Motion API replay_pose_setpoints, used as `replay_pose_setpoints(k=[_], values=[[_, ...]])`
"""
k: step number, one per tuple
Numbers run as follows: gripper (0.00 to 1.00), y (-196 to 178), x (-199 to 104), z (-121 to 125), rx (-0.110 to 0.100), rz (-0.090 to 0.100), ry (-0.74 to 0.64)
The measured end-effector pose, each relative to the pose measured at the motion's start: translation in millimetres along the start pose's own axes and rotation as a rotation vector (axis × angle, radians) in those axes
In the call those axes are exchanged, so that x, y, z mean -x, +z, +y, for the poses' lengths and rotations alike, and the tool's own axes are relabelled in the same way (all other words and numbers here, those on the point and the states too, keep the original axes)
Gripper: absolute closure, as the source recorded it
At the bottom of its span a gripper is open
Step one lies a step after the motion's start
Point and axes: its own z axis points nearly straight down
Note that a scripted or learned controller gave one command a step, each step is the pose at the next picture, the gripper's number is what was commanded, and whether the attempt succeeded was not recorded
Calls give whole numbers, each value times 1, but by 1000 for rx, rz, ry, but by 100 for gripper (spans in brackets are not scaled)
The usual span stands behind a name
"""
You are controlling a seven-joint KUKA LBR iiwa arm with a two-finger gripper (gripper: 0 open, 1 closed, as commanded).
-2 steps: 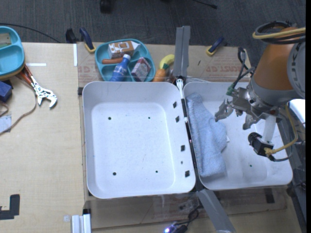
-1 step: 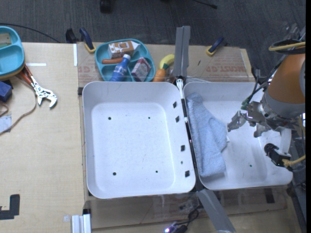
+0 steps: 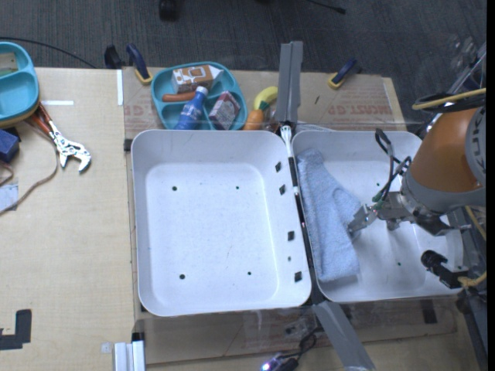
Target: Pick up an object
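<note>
So the only thing sitting in the bins is a light blue-grey towel (image 3: 326,219), lying as a long folded strip along the left wall of the right bin (image 3: 402,283), running from near that bin's far left corner down to its near left corner. That's pretty clearly the thing to pick. The left bin (image 3: 155,284) has bare white floor with a few dark holes in it. The arm (image 3: 445,161), orange band and all, hangs over the right side of the right bin, and the gripper (image 3: 362,221) is angled down and toward the towel, with its tip just at the towel's right edge, about midway along the strip. I honestly cannot tell whether the gripper is open or closed, since the metal bits blur together at this angle, and I can't make out any cloth lifted or bunched in it. The towel looks flat on the bin floor. So my read: the approach is basically done, but the grab and the lift are both left to do. Off the bins, at the bench's far edge, there's a teal tray (image 3: 158,103) of toy food, and a wrench (image 3: 68,150) lies toward the bench's left edge.
</note>
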Motion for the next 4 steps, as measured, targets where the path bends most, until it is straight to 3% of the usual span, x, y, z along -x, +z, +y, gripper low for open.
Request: replay_pose_setpoints(k=[1, 2, 3, 4], values=[[0, 0, -40, 9, 1, -1, -66], [100, -9, -38, 9, 0, -1, -61], [0, -9, -39, 9, 0, -1, -61], [0, -83, 12, 17, 1, -2, 52]])
